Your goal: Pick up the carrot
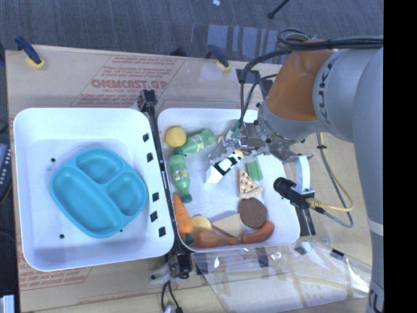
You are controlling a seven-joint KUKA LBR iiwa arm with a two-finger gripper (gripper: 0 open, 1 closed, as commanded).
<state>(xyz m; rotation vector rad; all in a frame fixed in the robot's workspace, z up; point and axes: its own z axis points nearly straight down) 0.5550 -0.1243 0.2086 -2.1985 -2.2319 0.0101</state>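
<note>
So the carrot (183,216) is lying along the left wall of the right bin (195,117), toward the near corner, pointy end aimed at the far side. Right next to it there's a small yellowish round thing (201,223), a hot dog (257,233) along the near wall and a brown patty (252,212). Farther back: a green bottle (180,177), a lemon (174,136), a pizza slice (247,184). The gripper (227,160) hangs over the middle of that bin, well apart from the carrot; can't tell how it's set. The left bin (29,126) has a blue divided plate (98,191).
</note>
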